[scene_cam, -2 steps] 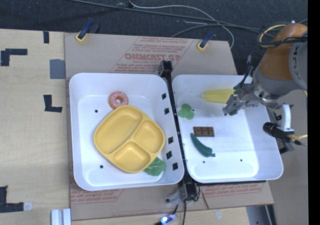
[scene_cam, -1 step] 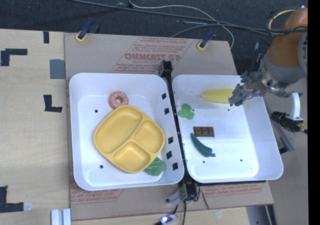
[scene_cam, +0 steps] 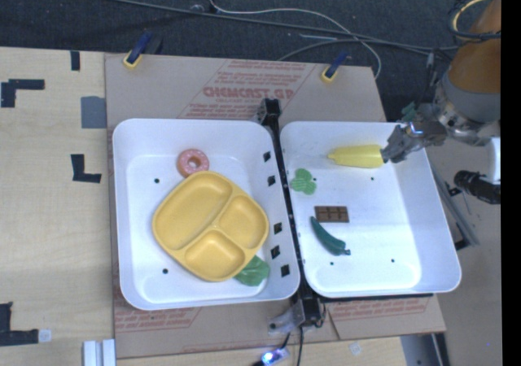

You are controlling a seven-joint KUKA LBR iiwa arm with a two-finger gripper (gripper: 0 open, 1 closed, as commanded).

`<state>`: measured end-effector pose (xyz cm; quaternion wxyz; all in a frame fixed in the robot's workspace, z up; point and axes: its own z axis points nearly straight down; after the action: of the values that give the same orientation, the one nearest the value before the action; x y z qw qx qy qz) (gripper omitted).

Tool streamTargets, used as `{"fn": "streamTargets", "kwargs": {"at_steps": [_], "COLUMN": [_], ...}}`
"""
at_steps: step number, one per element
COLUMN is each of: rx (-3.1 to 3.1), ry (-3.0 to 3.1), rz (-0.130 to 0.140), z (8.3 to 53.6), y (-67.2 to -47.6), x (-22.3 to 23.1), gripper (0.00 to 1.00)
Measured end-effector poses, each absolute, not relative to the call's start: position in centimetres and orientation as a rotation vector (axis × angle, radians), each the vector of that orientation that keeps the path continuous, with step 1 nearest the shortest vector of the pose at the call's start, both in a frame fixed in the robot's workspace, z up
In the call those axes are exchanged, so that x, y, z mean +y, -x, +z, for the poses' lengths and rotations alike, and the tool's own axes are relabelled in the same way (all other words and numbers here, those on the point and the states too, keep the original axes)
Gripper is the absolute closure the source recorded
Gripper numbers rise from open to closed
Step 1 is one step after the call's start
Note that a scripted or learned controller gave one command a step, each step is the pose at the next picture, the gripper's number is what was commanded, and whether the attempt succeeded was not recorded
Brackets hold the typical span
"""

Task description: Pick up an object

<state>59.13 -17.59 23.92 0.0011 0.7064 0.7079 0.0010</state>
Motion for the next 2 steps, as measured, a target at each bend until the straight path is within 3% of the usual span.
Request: {"fn": "streamTargets", "kwargs": {"at_steps": [1,2], "rx": [2.221,2.228], "ry": [-2.216,-2.216], "rz": [0.004,0.0], "z": [29.1,29.2], "y": [-59.3,-58.6], "x": [-17.5,-12.2], "gripper": [1.0,1.0]}}
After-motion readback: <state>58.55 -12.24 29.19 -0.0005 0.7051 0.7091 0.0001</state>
